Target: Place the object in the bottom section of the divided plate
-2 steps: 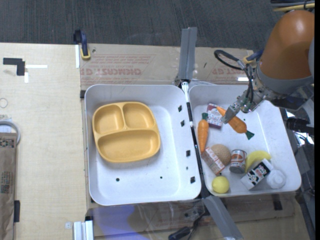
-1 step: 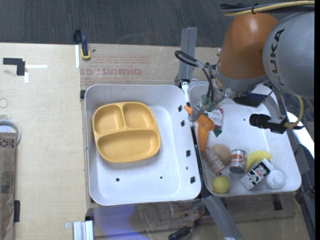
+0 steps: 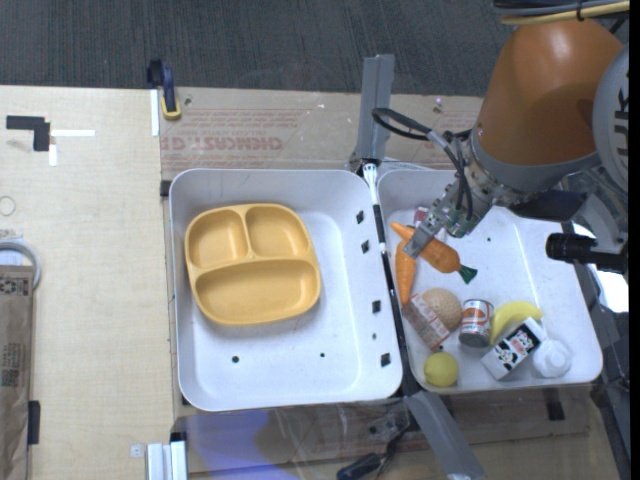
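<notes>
The yellow divided plate (image 3: 252, 264) sits in the left bin (image 3: 200, 368) with its two small sections toward the top of the view and its one wide section toward the bottom — bare, and ready to take the object. In the right bin (image 3: 585, 368), the gripper (image 3: 428, 230) hangs low over the upper left corner, directly above two carrots — one (image 3: 437, 253) lying slantwise, thick end toward lower right, the other (image 3: 405, 273) running nearly up and down along the bin wall. How far apart the fingers stand, I cannot tell; nothing visibly sits between them. A can (image 3: 476, 323), a banana (image 3: 515, 315) and a lemon (image 3: 441, 369) lie nearby.
</notes>
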`<state>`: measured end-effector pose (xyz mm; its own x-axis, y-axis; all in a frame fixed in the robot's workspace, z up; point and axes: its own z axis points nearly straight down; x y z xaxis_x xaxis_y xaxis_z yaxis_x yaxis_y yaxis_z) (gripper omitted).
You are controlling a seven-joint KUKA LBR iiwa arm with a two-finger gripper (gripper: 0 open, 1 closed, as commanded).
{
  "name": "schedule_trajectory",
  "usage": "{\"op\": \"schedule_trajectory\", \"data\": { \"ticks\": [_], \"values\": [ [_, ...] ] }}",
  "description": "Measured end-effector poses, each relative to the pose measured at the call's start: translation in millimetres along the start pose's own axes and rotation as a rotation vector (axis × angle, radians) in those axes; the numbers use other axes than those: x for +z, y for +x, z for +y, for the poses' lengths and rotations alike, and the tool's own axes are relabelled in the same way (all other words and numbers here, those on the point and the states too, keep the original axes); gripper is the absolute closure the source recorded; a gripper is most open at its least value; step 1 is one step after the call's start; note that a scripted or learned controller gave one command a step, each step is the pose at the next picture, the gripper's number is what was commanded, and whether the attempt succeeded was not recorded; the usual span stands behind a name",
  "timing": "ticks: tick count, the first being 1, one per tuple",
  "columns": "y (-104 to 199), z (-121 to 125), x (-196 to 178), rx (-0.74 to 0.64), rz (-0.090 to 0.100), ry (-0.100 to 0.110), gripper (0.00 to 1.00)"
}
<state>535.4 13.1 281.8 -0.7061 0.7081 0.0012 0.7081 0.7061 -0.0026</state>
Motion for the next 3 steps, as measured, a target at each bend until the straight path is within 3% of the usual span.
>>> {"op": "schedule_trajectory", "data": {
  "ticks": [1, 2, 3],
  "values": [
    [4, 62, 4, -0.004, 0.000, 0.001, 1.00],
    [2, 90, -36, -0.125, -0.002, -0.001, 1.00],
    [63, 67, 24, -0.275, 0.001, 0.001, 1.00]
  ]
}}
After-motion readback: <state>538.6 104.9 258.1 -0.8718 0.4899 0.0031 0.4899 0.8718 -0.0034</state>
